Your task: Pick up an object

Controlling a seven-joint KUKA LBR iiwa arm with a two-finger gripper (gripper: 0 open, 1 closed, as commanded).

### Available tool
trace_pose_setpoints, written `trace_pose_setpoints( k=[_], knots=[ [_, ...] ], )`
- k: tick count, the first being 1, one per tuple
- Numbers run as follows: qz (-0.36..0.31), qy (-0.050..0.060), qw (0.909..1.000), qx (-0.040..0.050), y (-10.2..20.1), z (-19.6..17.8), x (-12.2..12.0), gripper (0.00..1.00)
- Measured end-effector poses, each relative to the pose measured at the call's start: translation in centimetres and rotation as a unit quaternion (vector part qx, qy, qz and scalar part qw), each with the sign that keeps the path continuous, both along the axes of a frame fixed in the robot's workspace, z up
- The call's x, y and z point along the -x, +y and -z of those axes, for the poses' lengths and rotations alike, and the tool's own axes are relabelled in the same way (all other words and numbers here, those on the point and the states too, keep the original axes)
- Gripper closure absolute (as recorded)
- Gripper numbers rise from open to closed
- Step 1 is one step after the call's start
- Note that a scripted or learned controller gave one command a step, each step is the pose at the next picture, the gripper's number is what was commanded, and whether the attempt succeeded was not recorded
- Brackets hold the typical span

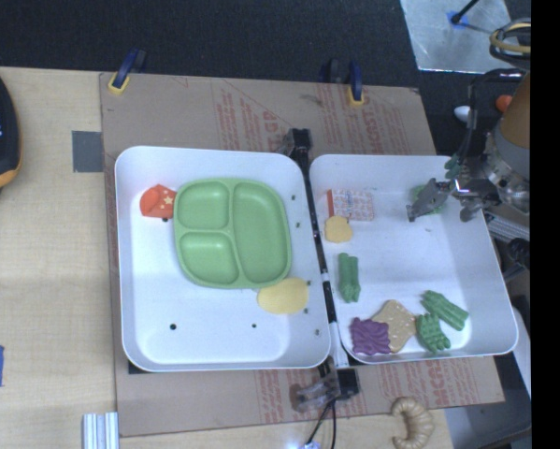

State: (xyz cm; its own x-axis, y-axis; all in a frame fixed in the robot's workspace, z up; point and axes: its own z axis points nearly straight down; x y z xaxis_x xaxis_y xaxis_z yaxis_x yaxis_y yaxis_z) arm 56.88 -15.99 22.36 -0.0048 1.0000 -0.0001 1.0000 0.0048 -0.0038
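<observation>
My gripper [446,204] hangs over the upper right part of the right bin [401,251], its two dark fingers spread open with nothing between them. Left of it lie a pale pink-and-white packet [352,204] and a small yellow piece [337,229]. Lower in that bin are a green piece [349,277], a purple piece [369,335], a tan piece [397,323] and two green ridged pieces [445,309], all apart from the gripper.
The left bin [149,335] holds a green divided plate [233,232], a red piece with a star [156,201] and a yellow piece [282,296]. A tan curled object [413,421] lies on the bench below the bins. Clamps stand along the board's far edge.
</observation>
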Motion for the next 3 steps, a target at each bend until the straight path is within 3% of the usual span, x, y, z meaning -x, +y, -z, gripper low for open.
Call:
trace_pose_setpoints(
  k=[1, 2, 3],
  knots=[
    [-0.001, 0.007, 1.0, -0.0033, 7.0, 5.0, 9.8, 0.0],
    [0.0, 0.004, 1.0, -0.0008, 6.0, 13.7, 9.5, 0.0],
    [0.003, -0.004, 1.0, 0.0028, -3.0, 13.1, 2.8, 0.0]
  ],
)
